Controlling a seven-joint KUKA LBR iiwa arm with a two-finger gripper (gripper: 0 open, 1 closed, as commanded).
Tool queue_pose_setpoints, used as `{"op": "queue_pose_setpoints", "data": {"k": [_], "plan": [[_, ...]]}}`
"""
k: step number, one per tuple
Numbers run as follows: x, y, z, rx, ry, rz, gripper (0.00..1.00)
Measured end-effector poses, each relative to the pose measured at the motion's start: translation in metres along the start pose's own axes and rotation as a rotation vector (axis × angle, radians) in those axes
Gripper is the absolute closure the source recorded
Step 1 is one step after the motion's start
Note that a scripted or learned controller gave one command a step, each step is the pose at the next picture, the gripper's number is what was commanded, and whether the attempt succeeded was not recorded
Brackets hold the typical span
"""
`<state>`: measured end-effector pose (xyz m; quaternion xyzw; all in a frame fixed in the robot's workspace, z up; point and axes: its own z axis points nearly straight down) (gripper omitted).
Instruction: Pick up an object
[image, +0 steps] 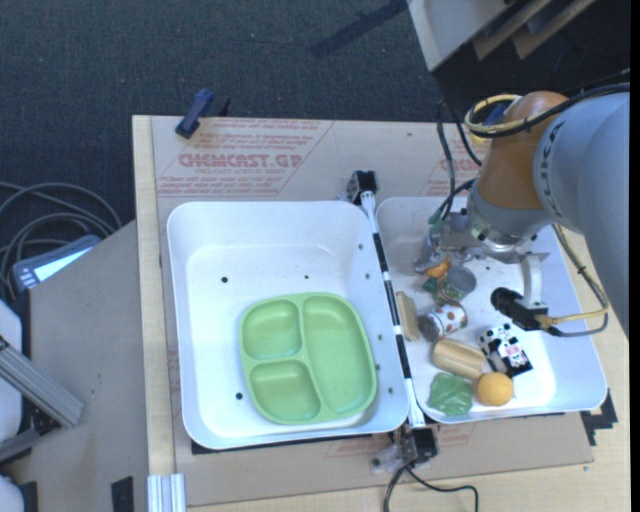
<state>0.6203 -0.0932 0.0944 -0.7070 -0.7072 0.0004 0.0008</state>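
Observation:
My gripper (441, 246) reaches down into the right bin (571, 300), at its upper left part. Directly below it lies a small orange piece (436, 268), and just beyond that a round grey-green can (456, 286). Further toward the front of this bin lie a small white and red ball (446, 320), a wooden cylinder (457, 357), an orange ball (494, 388), a green lump (450, 394) and a black and white toy (506, 351). A beige stick (405, 313) rests along the bin's left wall.
The left bin (215, 250) holds a green divided plate (305, 356). The arm's grey body and orange band (515, 160) hang over the right bin's back. A black clamp (362, 184) sits where the bins meet at the back.

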Motion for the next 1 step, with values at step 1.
{"op": "queue_pose_setpoints", "data": {"k": [1], "plan": [[0.067, -0.0187, -0.1223, -0.004, 0.0, -0.001, 1.0]]}}
